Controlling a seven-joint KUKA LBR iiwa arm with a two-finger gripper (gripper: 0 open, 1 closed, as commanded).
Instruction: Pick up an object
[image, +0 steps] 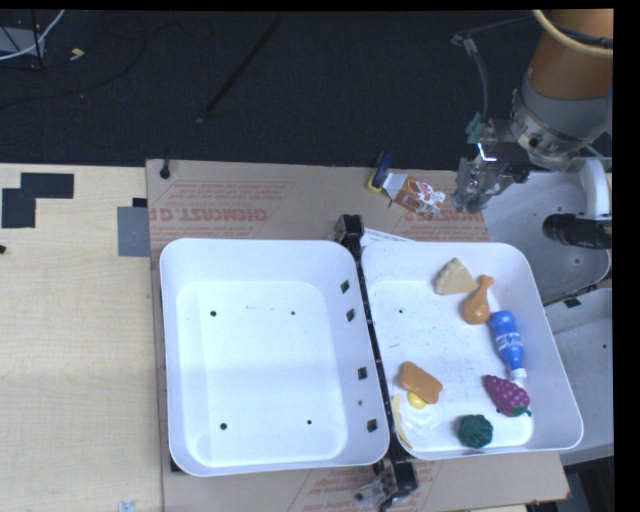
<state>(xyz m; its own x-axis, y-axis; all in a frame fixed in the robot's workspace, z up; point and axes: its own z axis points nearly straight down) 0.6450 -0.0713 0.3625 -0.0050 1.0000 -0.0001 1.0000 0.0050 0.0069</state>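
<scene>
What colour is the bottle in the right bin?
Blue with a white cap, seen in the camera view.

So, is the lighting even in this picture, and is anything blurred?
Camera view: uneven light; the left bin is bright with a soft shadow across its lower floor; the background above the bench is dark; the end effector looks slightly blurred; the blue bottle is sharp.

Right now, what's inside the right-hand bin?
The right bin holds a tan wedge, orange drumstick, blue bottle, purple grapes, green lump, orange piece overlapping a fried egg, part hidden.
</scene>
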